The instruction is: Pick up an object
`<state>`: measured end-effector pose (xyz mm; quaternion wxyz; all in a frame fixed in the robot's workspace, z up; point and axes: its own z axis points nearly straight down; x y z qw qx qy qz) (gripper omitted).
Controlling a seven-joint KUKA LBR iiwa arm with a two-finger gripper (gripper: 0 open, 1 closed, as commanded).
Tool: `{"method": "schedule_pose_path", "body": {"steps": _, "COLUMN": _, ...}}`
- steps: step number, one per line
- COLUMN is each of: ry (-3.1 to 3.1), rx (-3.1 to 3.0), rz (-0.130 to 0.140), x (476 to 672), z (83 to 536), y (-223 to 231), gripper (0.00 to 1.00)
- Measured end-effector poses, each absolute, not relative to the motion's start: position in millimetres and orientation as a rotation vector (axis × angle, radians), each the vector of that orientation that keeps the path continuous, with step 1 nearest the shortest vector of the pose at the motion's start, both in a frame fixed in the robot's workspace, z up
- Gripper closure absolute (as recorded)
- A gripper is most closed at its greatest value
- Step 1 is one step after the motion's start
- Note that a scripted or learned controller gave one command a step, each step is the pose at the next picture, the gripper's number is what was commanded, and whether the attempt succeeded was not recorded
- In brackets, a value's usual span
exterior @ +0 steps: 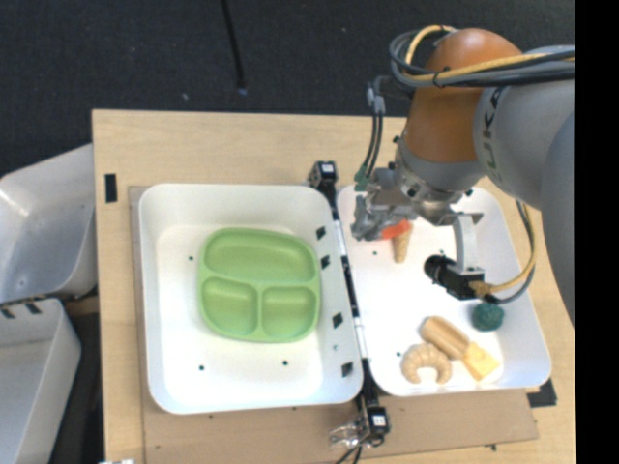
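Observation:
My gripper (pixel 371 222) hangs over the upper left part of the right bin (pixel 522 259), close to the wall between the two bins. Just to its right lies a small cone-shaped item (pixel 398 245), tan with an orange-red top that reaches under the gripper body. Whether the cone is touched by the gripper cannot be told. At the bin's near right lie a croissant (pixel 426 363), a bread roll (pixel 445 335), a yellow cheese wedge (pixel 481 362) and a dark green round piece (pixel 487 316).
The left bin (pixel 155 259) holds a green divided plate (pixel 259 283) at its middle. Bare white floor lies in the centre of the right bin, between the cone and the croissant. The arm's wrist covers the right bin's far edge.

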<state>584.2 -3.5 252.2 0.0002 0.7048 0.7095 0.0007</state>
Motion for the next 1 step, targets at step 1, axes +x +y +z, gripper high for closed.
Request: {"method": "schedule_pose_path", "body": {"steps": 1, "ry": 2.228, "rx": 2.213, "rz": 0.004, "x": 595.8, "z": 257.8, "y": 50.6, "gripper": 1.00}}
